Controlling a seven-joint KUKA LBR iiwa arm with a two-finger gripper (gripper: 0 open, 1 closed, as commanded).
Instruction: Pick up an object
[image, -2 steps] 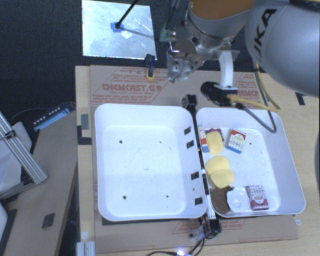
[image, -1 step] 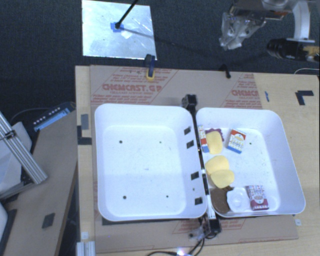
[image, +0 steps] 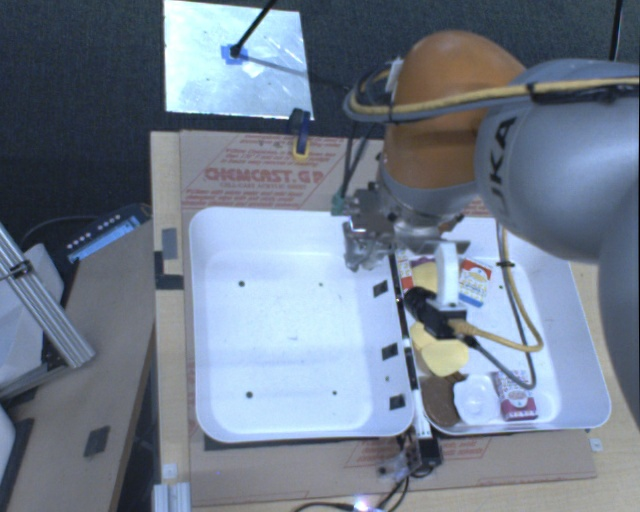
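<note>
My gripper (image: 362, 250) hangs low over the far end of the wall between the two bins, at the back right corner of the left bin (image: 280, 330). The grey arm and its orange band cover much of the right bin (image: 592, 392). That bin holds yellow pieces (image: 445, 354), a brown disc (image: 438, 396), a white round lid (image: 474, 401), a red and white packet (image: 518, 399) and a small red, white and blue box (image: 475, 284). No object shows at the gripper.
Both bins rest on a cardboard sheet (image: 260, 172). A shiny foil sheet (image: 235, 60) lies behind it, with a blue and yellow clamp (image: 299, 134) at the cardboard's far edge. Metal rails (image: 35, 300) stand off to the left.
</note>
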